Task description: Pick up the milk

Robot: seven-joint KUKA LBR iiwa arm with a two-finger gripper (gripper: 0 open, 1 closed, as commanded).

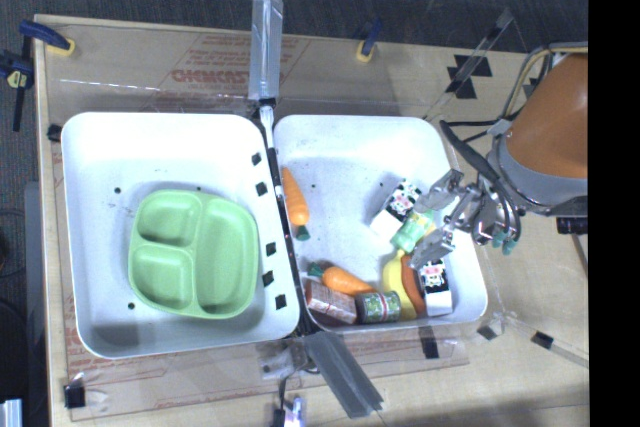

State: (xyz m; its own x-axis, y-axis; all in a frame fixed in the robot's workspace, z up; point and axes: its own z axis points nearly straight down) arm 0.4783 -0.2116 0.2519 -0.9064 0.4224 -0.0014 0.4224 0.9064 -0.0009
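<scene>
Two small white milk cartons with black cow spots lie in the right bin (300, 140). One milk carton (399, 205) rests right of the bin's middle, the other milk carton (435, 283) lies by the front right corner. My gripper (438, 213) hangs over the bin's right side between the two cartons, closer to the upper one. Its fingers look spread, so it is open, with nothing clearly held between them. A green and white bottle (412, 233) lies just under the lower fingertip.
The right bin also holds a carrot (295, 200) along its left wall, a second carrot (345, 279), a banana (398, 280), a green-labelled can (378, 306) and a brown packet (330, 303) at the front. A green divided plate (194, 255) sits in the left bin (90, 145).
</scene>
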